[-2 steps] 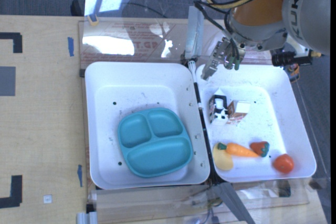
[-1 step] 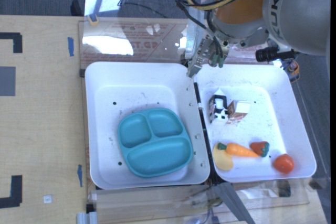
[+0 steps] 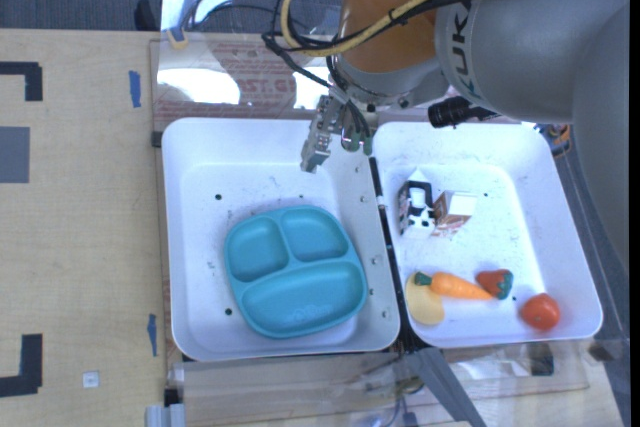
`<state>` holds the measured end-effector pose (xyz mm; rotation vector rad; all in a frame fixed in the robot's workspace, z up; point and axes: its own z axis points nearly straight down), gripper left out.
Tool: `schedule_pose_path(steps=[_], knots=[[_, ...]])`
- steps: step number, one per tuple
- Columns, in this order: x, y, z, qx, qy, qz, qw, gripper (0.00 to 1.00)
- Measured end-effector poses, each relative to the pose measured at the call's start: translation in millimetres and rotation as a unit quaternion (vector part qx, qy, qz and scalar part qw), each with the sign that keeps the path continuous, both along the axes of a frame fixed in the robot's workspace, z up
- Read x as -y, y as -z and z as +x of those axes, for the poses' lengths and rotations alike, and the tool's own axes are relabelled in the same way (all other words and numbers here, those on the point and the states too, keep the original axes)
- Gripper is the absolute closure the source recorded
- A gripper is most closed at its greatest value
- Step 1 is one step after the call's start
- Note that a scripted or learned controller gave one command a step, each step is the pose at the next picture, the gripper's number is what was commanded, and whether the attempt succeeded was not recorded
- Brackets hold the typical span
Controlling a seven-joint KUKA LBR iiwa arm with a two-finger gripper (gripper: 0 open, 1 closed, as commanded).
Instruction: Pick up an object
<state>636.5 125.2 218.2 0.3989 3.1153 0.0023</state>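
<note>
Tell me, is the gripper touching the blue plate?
Apart. The camera view shows bare white bin floor between the gripper and the blue plate, which lies lower in the left bin.

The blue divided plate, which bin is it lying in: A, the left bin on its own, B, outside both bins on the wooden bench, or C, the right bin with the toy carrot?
A: the blue divided plate lies alone in the left bin, while the toy carrot lies in the right bin.
</note>
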Motion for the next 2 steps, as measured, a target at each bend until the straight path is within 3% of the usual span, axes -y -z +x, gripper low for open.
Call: schedule_pose_path(steps=[1, 2], knots=[[-95.0, -15.6, -32.6, 0.003, -0.067, 0.0012, 0.9977, 1.0], [-30.4, -136.6, -34.9, 0.008, -0.103, -0.0001, 0.9946, 1.0]])
